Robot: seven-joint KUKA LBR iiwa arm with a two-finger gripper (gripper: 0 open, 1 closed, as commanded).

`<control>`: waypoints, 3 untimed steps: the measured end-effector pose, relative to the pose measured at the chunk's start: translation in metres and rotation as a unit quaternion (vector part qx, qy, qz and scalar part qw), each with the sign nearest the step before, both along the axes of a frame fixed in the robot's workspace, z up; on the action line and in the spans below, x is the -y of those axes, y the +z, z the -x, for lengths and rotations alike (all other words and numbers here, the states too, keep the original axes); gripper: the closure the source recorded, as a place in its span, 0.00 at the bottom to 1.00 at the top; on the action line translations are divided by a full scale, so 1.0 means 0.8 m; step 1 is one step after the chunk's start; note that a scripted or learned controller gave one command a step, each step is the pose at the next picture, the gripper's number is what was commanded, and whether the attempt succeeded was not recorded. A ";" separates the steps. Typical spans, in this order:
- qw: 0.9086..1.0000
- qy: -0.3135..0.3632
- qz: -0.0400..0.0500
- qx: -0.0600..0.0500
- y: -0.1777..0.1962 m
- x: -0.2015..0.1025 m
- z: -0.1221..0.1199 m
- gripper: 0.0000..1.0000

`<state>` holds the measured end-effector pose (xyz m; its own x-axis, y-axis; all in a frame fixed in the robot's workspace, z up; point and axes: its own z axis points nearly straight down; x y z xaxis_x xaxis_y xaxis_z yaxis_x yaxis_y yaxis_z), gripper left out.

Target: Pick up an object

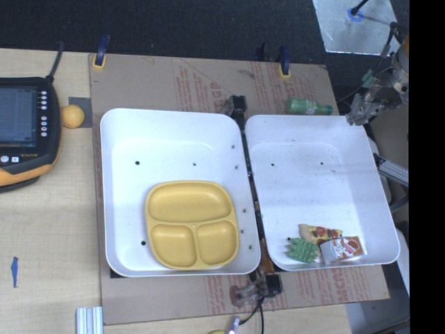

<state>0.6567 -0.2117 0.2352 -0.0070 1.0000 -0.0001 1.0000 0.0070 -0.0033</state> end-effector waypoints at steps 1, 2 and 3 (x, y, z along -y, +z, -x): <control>1.000 -0.001 0.000 0.000 -0.065 -0.087 0.000 1.00; 1.000 -0.001 0.000 -0.001 -0.054 -0.158 0.000 1.00; 1.000 0.000 0.000 -0.002 -0.041 -0.157 0.000 1.00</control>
<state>0.6564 -0.0857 0.2023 -0.0074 1.0000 0.0000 1.0000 0.0074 -0.0066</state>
